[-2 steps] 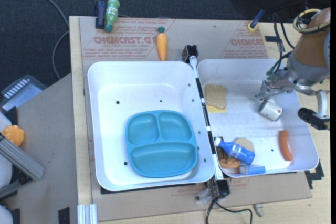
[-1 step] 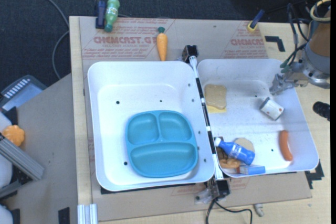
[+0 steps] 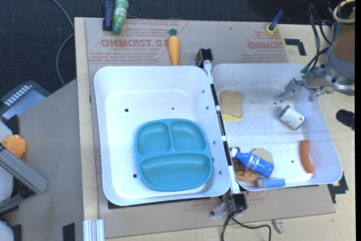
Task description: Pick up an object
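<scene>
**Q:** While the arm reaches in from the right, which step of the pick is in hand?

**A:** By my reading, the approach. The gripper (image 3: 297,89) hangs over the far part of the right bin (image 3: 265,73), its two fingers spread apart with nothing between them. No object is lifted.

**Q:** Where do the candidate objects lie?

**A:** All in the right bin. A small white cylinder (image 3: 292,117) lies on its side just near of the gripper, apart from it. An orange sausage (image 3: 307,156) lies by the right wall, nearer the front. A tan slice of bread (image 3: 232,104) lies against the left wall. At the near left corner a blue bottle (image 3: 255,163) rests on a brown cookie-like piece (image 3: 248,174), touching it.

**Q:** And the left bin?

**A:** It bears a blue divided plate (image 3: 174,153). A toy carrot (image 3: 174,48) lies on the bench beyond that bin, out of play.

**Q:** What does the next move call for?

**A:** Probably a short shift toward the near side and a descent, so that the open fingers straddle the white cylinder before closing. Since it lies on its side, it may roll if one finger touches first; squaring the fingers across its round body seems advisable.
</scene>
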Robot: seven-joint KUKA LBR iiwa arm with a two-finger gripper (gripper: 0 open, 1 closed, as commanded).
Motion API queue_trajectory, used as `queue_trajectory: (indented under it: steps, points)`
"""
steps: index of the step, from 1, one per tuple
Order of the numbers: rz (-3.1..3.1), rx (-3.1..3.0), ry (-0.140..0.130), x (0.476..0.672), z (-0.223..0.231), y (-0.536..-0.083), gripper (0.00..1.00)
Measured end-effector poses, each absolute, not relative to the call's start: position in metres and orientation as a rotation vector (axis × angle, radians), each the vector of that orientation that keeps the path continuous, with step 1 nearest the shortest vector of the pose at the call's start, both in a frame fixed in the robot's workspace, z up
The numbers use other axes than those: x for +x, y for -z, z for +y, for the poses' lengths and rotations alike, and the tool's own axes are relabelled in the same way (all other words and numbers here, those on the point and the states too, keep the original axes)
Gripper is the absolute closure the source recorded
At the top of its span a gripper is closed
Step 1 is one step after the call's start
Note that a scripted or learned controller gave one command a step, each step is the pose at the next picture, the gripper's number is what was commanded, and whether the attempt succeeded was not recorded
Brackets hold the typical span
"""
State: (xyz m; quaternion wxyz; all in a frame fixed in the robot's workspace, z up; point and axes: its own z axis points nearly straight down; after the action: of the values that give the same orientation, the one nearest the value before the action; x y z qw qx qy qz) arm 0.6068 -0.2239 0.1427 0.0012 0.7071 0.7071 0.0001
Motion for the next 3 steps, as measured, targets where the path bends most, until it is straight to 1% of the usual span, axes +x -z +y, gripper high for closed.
queue_trajectory:
  steps: [1, 2, 3]
  points:
    - [2.229, 2.224, -0.003, 0.584, -0.215, -0.084, 0.00]
    - [2.220, 2.221, 0.000, 0.554, -0.224, -0.143, 0.00]
    - [2.231, 2.225, -0.005, 0.512, -0.219, -0.084, 0.00]
